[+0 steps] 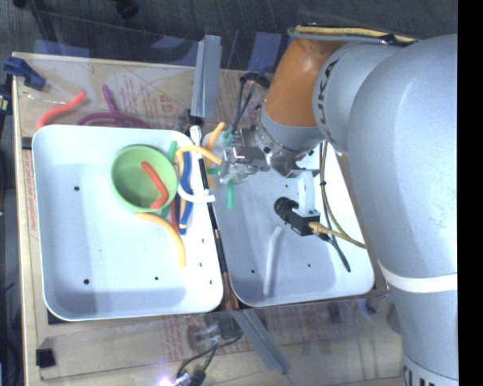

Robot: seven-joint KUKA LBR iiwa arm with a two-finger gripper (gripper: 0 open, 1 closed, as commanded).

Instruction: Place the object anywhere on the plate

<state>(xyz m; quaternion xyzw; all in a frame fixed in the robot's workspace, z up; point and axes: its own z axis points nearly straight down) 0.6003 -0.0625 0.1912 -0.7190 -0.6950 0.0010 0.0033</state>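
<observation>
We see the grey arm point(394, 175) reaching in from the right, its orange band point(302, 83) just above the wrist, and on the grey housing beside that band we can read part of the maker's name, the letters "UKA", running sideways; no other writing on the counter point(105, 83) is legible to us. The hand point(229, 167) hangs over the divide between the two white bins, at the upper left corner of the right bin point(306, 284), and whether it is open, closed or gripping anything we cannot tell, because the metal parts there blur into the coloured pieces around them. In the left bin point(105, 280) a green plate point(141, 179) sits toward the upper right, and a short red-orange strip point(155, 179) lies curved on it. Just beside the plate, between it and the bin's right wall, we make out a cluster of flexible strips: a blue one point(185, 187), a white one point(195, 193), a yellow one point(197, 151) near the hand, and a longer yellow-orange one point(171, 233) curving down from the plate's lower edge across the bin floor. A small green piece point(229, 193) shows just below the hand. Outside the bins, on the counter above the left bin, lie an orange strip point(62, 108) and a purple one point(117, 119). A black cable fitting point(294, 215) hangs from the arm over the right bin.
</observation>
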